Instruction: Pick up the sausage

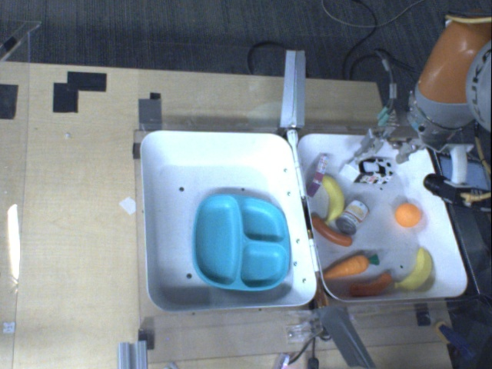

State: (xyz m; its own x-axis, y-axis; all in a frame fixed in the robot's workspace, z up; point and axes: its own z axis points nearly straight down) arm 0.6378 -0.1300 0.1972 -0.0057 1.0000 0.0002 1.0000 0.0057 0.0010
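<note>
The sausage [332, 233], reddish-brown and elongated, lies on the floor of the right bin [453, 279] near its left wall, just below a banana [334, 197] and touching a small can [352, 216]. My gripper [376, 171] hangs over the far part of the same bin, up and to the right of the sausage and well apart from it. Nothing can be seen in its grasp. The grey arm with its orange band [455, 60] comes in from the upper right.
The right bin also holds a purple packet [317, 175], an orange ball [408, 215], a carrot [347, 266], a dark red long piece [373, 286] and a second banana [417, 271]. A blue divided plate [241, 241] sits in the left bin [165, 206].
</note>
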